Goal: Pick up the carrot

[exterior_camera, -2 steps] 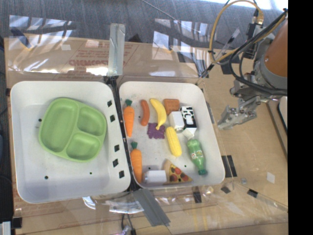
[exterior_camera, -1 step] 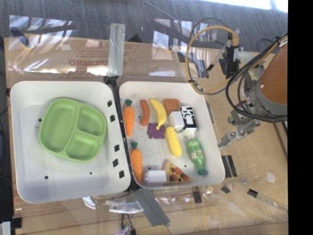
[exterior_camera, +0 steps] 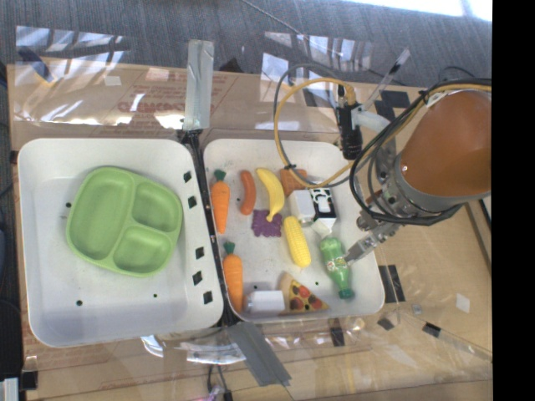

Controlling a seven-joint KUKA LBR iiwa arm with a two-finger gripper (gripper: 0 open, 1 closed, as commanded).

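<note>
- Nearest the camera, a pizza slice [exterior_camera: 303, 296] and a white block [exterior_camera: 265, 301] are seen at the near wall of the right bin [exterior_camera: 368, 301].
- Two carrots are shown along that bin's left wall: the far carrot [exterior_camera: 220, 204] and the near carrot [exterior_camera: 233, 277], both lying flat, well apart from the gripper.
- A sausage [exterior_camera: 247, 192], a banana [exterior_camera: 272, 192], a corn cob [exterior_camera: 297, 241] and a green bottle [exterior_camera: 336, 266] are laid between.
- A green plate [exterior_camera: 125, 220] is held in the left bin [exterior_camera: 38, 249].
- The gripper [exterior_camera: 322, 203] is seen over the right bin's far right part; the state of its fingers cannot be told.
</note>
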